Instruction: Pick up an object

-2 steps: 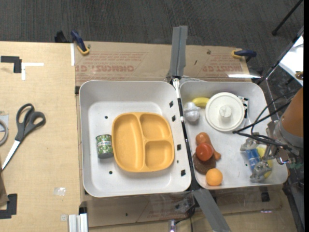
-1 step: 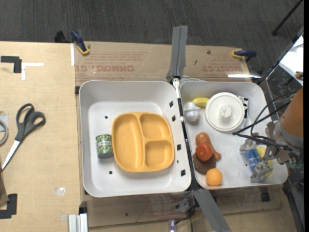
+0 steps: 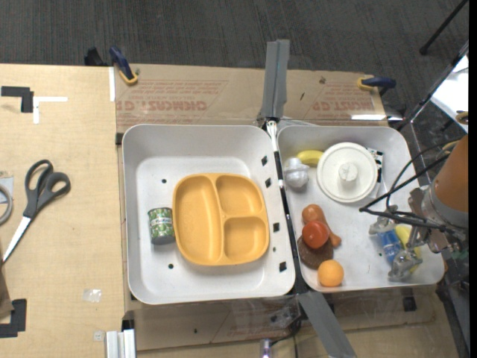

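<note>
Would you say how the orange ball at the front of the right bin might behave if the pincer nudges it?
The orange ball looks round and smooth, so it would probably roll. It lies beside the brown disc, which may block it that way.

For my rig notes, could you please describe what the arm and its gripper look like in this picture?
At the right edge, the arm shows a rounded orange-brown section. Thin black cables run from it over the right bin. The gripper below looks like bare silvery metal; finer details are too small to tell.

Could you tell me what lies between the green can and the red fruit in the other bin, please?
In the camera view, the yellow divided plate lies between the green can and the red fruit.
</note>
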{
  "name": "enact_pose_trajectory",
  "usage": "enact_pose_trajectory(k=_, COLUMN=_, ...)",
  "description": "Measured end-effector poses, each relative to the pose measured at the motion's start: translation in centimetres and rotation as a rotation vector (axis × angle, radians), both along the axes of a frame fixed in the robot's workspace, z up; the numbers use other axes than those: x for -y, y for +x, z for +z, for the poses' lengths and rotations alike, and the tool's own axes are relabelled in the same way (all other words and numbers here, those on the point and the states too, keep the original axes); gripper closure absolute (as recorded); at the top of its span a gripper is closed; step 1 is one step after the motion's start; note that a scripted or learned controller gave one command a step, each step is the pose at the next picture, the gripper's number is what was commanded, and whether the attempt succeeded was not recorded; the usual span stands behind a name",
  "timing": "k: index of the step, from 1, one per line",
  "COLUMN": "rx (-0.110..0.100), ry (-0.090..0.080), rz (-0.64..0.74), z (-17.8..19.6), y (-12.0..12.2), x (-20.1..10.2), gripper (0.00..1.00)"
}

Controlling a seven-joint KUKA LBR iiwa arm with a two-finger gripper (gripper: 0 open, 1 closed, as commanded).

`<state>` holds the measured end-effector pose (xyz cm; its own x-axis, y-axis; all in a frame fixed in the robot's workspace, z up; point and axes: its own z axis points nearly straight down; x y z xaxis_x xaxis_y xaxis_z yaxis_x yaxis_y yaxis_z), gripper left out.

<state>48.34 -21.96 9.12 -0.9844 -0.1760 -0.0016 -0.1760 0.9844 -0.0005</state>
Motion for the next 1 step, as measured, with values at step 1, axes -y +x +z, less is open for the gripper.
enact_pose_trajectory(k=1, rx=0.001, ry=0.0, rz=0.088, z=0.05, y=0.25, x=-0.04, gripper=0.0)
